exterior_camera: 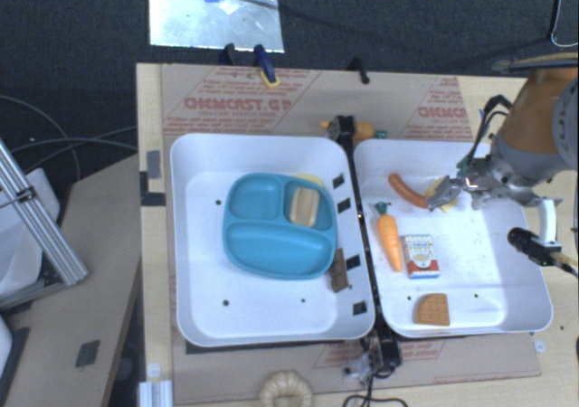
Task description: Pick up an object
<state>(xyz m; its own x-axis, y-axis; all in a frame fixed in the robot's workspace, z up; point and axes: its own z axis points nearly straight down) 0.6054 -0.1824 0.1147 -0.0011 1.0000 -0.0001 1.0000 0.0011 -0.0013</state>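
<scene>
In the right bin (507, 301) lie an orange-red sausage (406, 190), a carrot (390, 241), a small red and white carton (420, 255) and a brown waffle-like biscuit (432, 309). My gripper (447, 190) reaches in from the right and hangs low over the back of this bin, right at the sausage's right end. A small yellowish bit shows just beside it. The carrot and carton lie nearer the front, apart from the gripper.
The left bin (204, 306) holds a blue divided plate (271, 242) with a tan slice (304, 206) in one compartment. A brown piece (339, 271) leans at that bin's right wall. A yellow object (363, 131) sits behind the bins. A black part (534, 247) overhangs the right bin's edge.
</scene>
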